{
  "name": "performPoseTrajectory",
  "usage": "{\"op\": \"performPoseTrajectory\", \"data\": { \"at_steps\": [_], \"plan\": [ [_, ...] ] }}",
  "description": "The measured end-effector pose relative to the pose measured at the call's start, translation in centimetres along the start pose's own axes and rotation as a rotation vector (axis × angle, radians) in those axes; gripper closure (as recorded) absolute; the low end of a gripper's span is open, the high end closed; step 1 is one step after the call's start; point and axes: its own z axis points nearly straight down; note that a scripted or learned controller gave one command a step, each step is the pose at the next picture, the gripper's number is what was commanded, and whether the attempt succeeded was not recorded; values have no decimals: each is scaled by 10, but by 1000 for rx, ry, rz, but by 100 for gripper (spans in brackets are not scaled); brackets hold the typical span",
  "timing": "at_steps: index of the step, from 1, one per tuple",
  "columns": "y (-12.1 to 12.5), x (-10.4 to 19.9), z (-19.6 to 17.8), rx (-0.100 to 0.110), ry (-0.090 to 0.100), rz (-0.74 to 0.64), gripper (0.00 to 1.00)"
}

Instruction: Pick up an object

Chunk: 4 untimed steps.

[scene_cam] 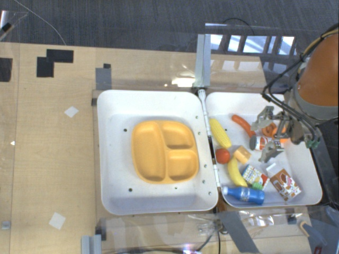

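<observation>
The gripper (268,135) is hung low over the right bin (312,194), with the fingers spread fairly wide and nothing seen held between them. A small can (256,142) with a red label is sat right under the fingertips, so that's most likely what's being gone for, though it can't be said for sure.

Rest of the right bin is pretty crowded: a red sausage (241,123) just up-left of the gripper, a corn cob (220,133) by the divider, a tomato (223,155), a cheese cube (242,154), a banana (236,172), a small box (252,174), a blue bottle (244,195) along the near edge and a brown packet (285,183). The left bin (111,194) is taken up by a yellow tray (164,151).

For the grab to be done well, the fingers should be centred over the can before being lowered, so one finger isn't landed on top of it. The can looks round and smooth, so it could easily be squirted out sideways if it's pinched off-centre. The sausage is close enough that it may get nudged, so the descent is best kept straight. Once closed, the lift should be taken slowly.
</observation>
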Motion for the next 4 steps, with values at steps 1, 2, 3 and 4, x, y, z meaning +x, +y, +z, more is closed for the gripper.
{"op": "performPoseTrajectory", "data": {
  "at_steps": [1, 2, 3, 4],
  "plan": [
    [-62, -38, 108, -2, 11, 78, 0],
    [-40, -114, 160, -1, -3, 328, 0],
    [-9, -115, 122, -1, -4, 25, 0],
    [6, -119, 153, -1, 0, 314, 0]
  ]
}}
